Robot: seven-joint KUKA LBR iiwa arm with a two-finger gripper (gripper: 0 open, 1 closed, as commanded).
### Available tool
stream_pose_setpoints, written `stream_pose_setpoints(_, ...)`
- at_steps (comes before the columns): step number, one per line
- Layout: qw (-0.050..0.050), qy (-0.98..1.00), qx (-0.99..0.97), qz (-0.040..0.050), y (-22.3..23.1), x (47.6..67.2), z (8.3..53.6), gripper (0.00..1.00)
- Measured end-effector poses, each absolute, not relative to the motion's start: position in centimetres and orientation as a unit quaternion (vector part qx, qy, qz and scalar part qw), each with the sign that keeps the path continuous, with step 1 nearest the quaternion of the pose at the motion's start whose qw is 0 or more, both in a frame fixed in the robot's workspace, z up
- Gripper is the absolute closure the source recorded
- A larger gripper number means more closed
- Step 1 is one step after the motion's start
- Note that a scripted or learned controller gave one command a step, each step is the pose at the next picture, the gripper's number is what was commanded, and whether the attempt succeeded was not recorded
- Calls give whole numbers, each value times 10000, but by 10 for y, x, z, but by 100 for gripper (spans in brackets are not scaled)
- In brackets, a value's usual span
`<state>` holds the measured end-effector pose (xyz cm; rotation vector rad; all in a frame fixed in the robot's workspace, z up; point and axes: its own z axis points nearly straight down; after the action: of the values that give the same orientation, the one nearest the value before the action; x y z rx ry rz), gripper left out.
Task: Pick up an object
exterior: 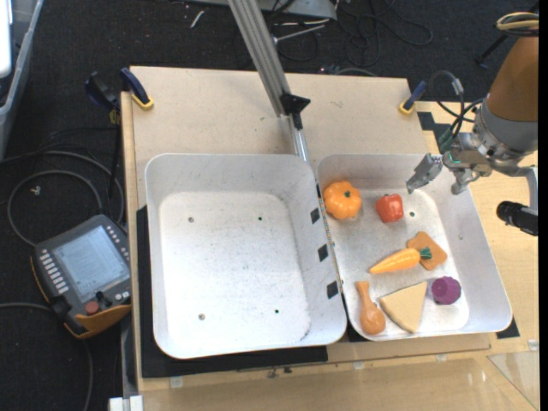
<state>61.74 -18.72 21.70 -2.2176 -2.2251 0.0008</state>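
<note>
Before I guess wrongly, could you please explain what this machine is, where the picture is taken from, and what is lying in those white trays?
This is one robot arm, seen from a fixed camera above the bench looking down at a slant. Its tool has two fingers, spread apart and holding nothing, hovering over the far edge of the right bin. That bin holds toy food: a small pumpkin, a red tomato, a carrot, a purple piece, a cheese wedge and an orange drumstick shape. The left bin sits beside it.
</note>
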Motion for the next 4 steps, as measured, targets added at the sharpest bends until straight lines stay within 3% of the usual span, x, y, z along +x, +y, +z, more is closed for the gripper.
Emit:
stream_pose_setpoints(1,1,-7084,-7058,4,-187,617,217,0)
stream_pose_setpoints(3,21,-7077,-7065,13,-176,605,111,0)
stream_pose_setpoints(4,7,-7071,-7071,8,-175,605,94,0)
